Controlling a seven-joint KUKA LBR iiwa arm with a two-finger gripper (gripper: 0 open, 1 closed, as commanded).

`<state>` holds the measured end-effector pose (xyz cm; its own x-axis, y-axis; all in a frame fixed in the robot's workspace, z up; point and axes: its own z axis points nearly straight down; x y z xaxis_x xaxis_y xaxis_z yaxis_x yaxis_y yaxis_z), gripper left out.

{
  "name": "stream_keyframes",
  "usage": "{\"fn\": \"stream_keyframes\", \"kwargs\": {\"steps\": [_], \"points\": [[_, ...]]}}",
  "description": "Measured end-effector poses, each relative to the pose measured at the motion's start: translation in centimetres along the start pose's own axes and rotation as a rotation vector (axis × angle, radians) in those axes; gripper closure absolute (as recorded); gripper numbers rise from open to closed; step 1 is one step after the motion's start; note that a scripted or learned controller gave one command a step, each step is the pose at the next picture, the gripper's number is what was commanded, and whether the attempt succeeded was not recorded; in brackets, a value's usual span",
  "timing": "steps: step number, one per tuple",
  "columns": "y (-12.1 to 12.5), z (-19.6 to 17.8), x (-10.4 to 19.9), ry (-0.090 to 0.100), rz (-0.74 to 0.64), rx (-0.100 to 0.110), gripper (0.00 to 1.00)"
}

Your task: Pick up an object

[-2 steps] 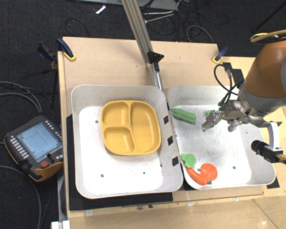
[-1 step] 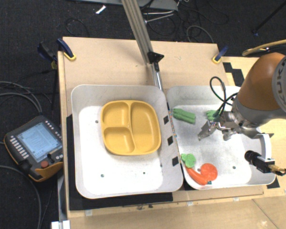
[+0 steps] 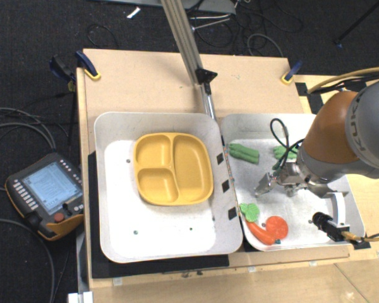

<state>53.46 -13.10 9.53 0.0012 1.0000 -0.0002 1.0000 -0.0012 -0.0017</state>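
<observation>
Camera view looks down on a tan wooden bench (image 3: 145, 81) carrying two shallow white plastic bins side by side. At nine o'clock from the arm, the left white bin (image 3: 114, 232) holds a yellow three-compartment plastic tray (image 3: 174, 168) with rounded corners and a smooth matte surface. The right white bin (image 3: 246, 125) sits under the grey KUKA arm with its orange band (image 3: 338, 134), which enters from three o'clock. Its metal two-finger gripper (image 3: 265, 186) hangs low over the bin floor near the middle of that bin; whether the fingers are spread or closed I cannot tell, and nothing is visibly caught in them. A green ridged cucumber-like toy (image 3: 244, 153) lies at about eleven o'clock from the gripper, near it but apart. At about six o'clock from the gripper, an orange carrot-shaped toy with a green leafy top (image 3: 258, 228) lies beside a round red tomato-like toy (image 3: 277, 226), the two touching. Another small green piece (image 3: 282, 151) lies at one o'clock, partly hidden by a looping black cable (image 3: 279, 131).
</observation>
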Motion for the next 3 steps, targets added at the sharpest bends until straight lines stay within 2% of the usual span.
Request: {"fn": "stream_keyframes", "kwargs": {"steps": [1, 3], "points": [[0.1, -1.2, 0.0, 0.0, -0.001, -0.003, 1.0], [1.1, -12.0, -0.8, -0.002, -0.004, -0.008, 1.0]]}}
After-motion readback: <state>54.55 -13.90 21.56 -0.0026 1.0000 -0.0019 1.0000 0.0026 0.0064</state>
